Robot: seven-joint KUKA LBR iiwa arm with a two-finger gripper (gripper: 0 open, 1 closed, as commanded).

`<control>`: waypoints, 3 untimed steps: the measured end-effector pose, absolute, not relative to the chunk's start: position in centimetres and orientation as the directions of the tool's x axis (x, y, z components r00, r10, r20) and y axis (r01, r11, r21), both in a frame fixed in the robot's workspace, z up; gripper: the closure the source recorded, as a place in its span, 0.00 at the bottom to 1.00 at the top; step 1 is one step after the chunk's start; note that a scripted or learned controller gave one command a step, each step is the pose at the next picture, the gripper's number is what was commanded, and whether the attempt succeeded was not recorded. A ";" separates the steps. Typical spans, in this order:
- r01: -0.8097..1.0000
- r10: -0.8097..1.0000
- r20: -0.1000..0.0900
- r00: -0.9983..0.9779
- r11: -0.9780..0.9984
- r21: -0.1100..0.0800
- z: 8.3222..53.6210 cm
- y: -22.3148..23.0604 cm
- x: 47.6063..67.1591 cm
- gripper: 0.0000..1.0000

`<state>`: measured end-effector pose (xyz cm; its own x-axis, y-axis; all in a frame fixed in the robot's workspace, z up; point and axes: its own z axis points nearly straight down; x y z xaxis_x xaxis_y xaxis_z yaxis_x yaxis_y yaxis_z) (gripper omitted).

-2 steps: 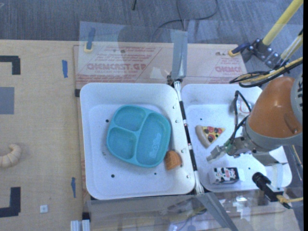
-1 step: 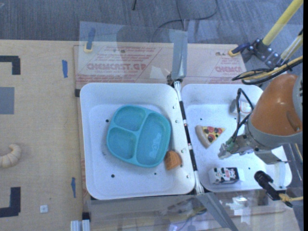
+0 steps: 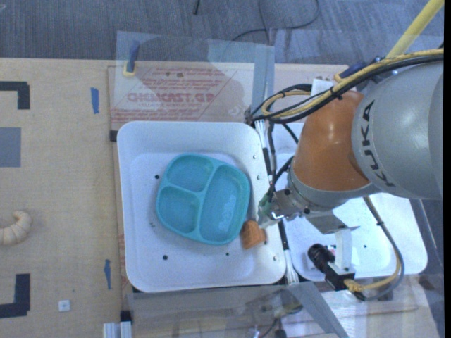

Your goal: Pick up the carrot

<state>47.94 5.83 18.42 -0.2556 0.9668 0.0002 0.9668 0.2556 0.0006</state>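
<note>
The carrot (image 3: 251, 234) lies in the white bin (image 3: 141, 210) just below the gripper (image 3: 270, 213) (its grip state I cannot tell), beside the plate (image 3: 203, 198), so lifting remains undone.

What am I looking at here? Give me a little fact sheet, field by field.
arm: grey with orange band, reaching in from the right
tool: at the left bin's right edge, beside the carrot
carrot: orange, in the left bin, by the plate's lower right rim
plate: teal, divided into three sections
bench: a pale curved item at far left
</note>
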 end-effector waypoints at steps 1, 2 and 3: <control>0.914 0.914 0.000 -0.407 0.407 0.000 18.4 -3.5 47.9 1.00; 0.973 0.973 0.000 -0.231 0.231 0.002 18.4 0.1 48.0 1.00; 0.783 0.783 -0.003 -0.623 0.623 0.003 21.5 -3.8 48.2 1.00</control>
